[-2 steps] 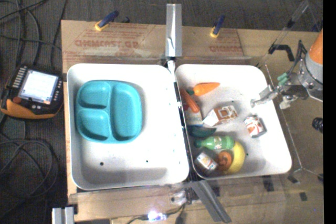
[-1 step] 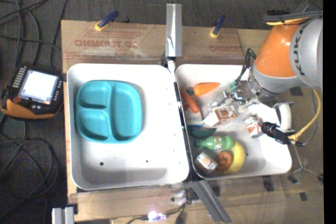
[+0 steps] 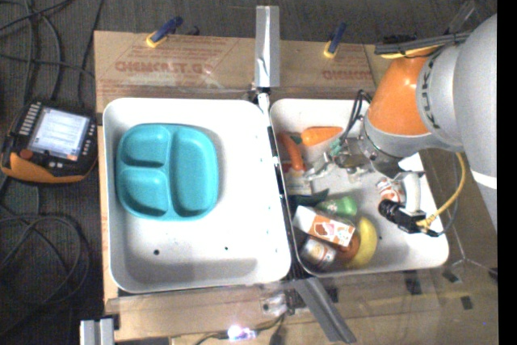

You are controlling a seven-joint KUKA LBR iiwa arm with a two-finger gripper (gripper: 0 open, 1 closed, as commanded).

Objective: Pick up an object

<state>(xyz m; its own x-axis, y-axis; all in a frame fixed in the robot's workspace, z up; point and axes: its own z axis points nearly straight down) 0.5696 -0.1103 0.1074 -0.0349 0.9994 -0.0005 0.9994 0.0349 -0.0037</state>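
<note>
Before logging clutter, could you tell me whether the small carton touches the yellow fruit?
Touching: the camera view shows the carton overlapping the yellow fruit, no gap.

Bins (image 3: pixel 194 267): smooth glossy white plastic. Divided tray (image 3: pixel 170 170): matt teal plastic. Bench top (image 3: pixel 186 69): brown cardboard, printed, matt.

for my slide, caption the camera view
Grey KUKA arm reaches into cluttered right white bin; teal divided tray lies in left bin.

I see a jumble just below the gripper (image 3: pixel 329 161): a small carton (image 3: pixel 325 227), a yellow banana (image 3: pixel 367 242). An orange carrot (image 3: pixel 292 151) lies beside it, to its left.
</note>
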